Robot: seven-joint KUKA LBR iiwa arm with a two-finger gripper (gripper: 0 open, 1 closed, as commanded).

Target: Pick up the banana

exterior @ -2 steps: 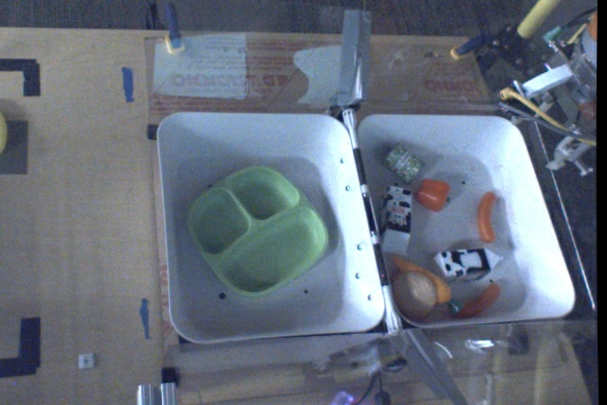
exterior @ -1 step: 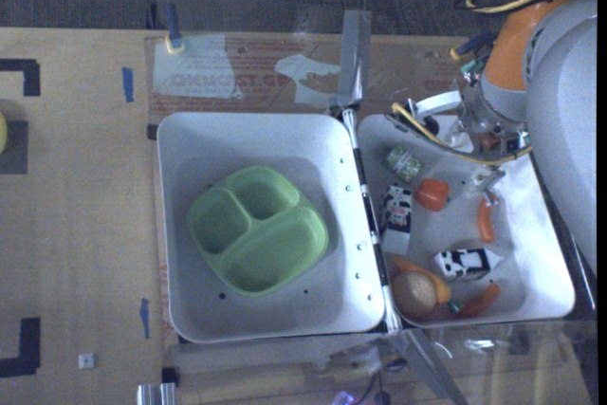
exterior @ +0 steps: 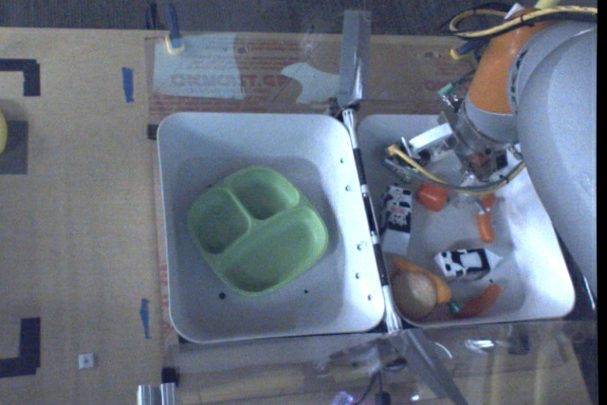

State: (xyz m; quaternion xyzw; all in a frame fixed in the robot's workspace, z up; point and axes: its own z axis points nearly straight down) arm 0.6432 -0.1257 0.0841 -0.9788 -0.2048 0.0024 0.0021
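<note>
My gripper (exterior: pixel 463 174) hangs low over the back part of the right bin (exterior: pixel 541 299), under the orange-banded wrist. Directly at its left sits a small red round fruit (exterior: pixel 432 196). At the bin's front left an orange-yellow curved piece (exterior: pixel 415 267) lies against a beige round thing (exterior: pixel 415 294); I cannot tell whether that piece is the banana. It is well in front of the gripper, apart from it. The wrist hides the fingers.
The right bin also holds two black-and-white patterned toys (exterior: pixel 398 207) (exterior: pixel 465 263), an orange carrot (exterior: pixel 486 225) and a red pepper (exterior: pixel 479 301). A green divided plate (exterior: pixel 258 228) lies in the left bin (exterior: pixel 180 156). A wall (exterior: pixel 365 204) separates the bins.
</note>
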